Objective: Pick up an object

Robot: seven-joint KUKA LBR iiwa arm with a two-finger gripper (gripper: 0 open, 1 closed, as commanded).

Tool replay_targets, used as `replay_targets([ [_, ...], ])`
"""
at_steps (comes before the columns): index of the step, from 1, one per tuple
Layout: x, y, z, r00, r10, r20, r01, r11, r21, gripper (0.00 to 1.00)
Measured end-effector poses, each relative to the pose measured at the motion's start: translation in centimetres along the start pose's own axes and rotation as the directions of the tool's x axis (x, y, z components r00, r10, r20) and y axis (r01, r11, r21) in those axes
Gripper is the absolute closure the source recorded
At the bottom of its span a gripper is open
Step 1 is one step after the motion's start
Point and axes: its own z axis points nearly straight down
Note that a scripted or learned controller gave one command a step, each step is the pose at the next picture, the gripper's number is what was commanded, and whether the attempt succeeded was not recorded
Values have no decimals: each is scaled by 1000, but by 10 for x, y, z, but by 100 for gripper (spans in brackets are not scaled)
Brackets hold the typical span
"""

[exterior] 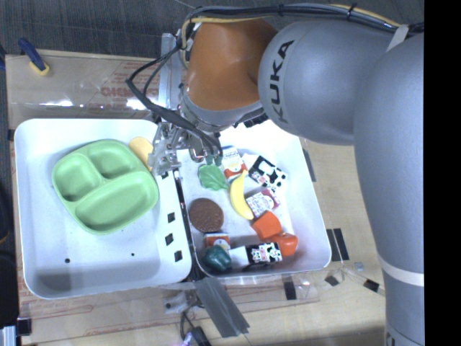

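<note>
Gripper [175, 152] low over the divider between the bins, just right of the green divided plate [106, 184]; finger state impossible to tell. Banana [239, 196], brown cookie [206, 214], green leaf [212, 176], orange piece [267, 225] further right of the plate. Small yellow item [141, 148] touching the plate's upper right edge.

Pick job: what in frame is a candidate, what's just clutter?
Job:
gripper
banana
brown disc
green leaf toy
orange block
yellow piece

Lying about:
green divided plate
blue clip
</note>
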Motion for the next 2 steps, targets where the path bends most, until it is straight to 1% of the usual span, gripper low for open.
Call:
replay_targets([
  [1,-55,-17,26,988,155,-4,-155,988,0,100],
  [2,-56,60,-3,995,102,0,-102,995,-4,100],
])
